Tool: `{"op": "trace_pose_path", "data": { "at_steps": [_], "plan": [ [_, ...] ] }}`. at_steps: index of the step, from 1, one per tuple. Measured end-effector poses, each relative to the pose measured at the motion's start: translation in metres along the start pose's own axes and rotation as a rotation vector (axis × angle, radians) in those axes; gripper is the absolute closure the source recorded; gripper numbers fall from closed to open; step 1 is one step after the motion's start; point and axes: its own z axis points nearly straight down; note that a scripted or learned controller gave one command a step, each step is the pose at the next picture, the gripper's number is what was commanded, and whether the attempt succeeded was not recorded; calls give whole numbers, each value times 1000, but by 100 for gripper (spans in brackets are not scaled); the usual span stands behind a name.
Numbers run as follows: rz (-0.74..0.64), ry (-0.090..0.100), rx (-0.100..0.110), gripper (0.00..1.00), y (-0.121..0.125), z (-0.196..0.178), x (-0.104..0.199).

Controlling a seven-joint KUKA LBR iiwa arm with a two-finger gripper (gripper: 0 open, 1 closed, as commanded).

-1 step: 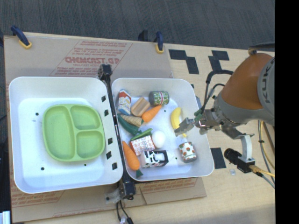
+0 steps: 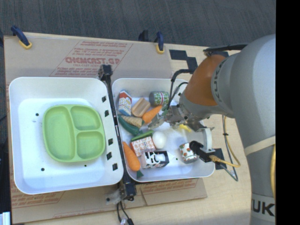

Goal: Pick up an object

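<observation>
Bench: 2 shallow white bins sat side by side on a cardboard-covered surface, the left bin (image 2: 18,139) at centre left of the frame, the right bin (image 2: 197,170) at centre.
Left bin: it held 1 green divided tray (image 2: 73,132) with 3 compartments, lying flat near the bin's middle.
Right bin: it held a crowded heap of toy groceries.
Upper part of heap: a red-and-white bottle (image 2: 124,102), a tan wedge (image 2: 140,107) and a green can (image 2: 159,98) lay close together; an orange carrot (image 2: 152,113) lay tilted just below the can.
Middle of heap: a white egg (image 2: 160,139) rested beside a red-labelled packet (image 2: 143,146).
Lower part of heap: a second carrot (image 2: 131,157) lay near the bin's left wall; a black-and-white carton (image 2: 155,159) lay to its right; a small red-and-white cup (image 2: 187,153) lay apart at lower right.
My arm: I reached in from the right of the frame, orange band above the wrist, over the right bin's upper right.
My gripper (image 2: 164,117): it was low over the heap, just beside the tilted carrot's right end.
Pincer state: I could not tell whether it was released or clenched; my wrist hid it.
Task object: nothing was visibly lifted; every item lay in the right bin.
</observation>
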Motion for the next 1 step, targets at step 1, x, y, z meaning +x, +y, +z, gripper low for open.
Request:
{"op": "trace_pose_path", "data": {
  "at_steps": [1],
  "plan": [
    [-3,0,2,100,0,-10,0]
  ]
}}
